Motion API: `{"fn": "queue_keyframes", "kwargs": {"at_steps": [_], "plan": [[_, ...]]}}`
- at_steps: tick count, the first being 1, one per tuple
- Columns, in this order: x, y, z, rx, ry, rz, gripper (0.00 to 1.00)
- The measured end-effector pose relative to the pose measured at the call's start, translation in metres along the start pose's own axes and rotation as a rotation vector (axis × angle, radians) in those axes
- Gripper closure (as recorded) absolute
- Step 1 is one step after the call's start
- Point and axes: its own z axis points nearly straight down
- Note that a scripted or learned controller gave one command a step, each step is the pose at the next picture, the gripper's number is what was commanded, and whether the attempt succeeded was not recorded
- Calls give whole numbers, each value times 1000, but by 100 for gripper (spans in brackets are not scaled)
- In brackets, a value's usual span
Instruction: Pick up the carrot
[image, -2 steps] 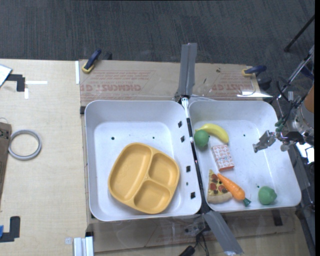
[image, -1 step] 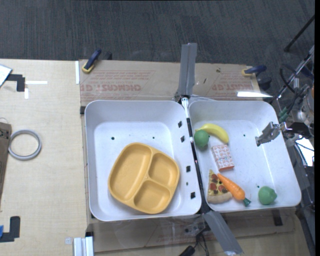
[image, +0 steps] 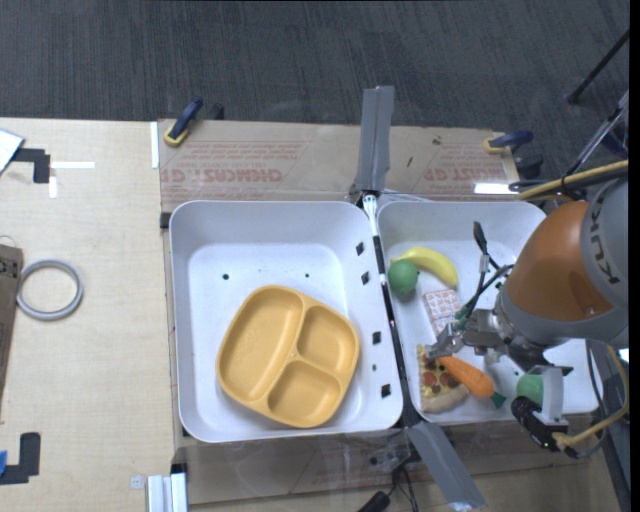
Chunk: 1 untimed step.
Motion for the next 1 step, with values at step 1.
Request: {"fn": "queue_keyframes", "kwargs": {"at_steps": [1], "plan": [[-1, -2, 4, 5, -1, 351, 0]]}}
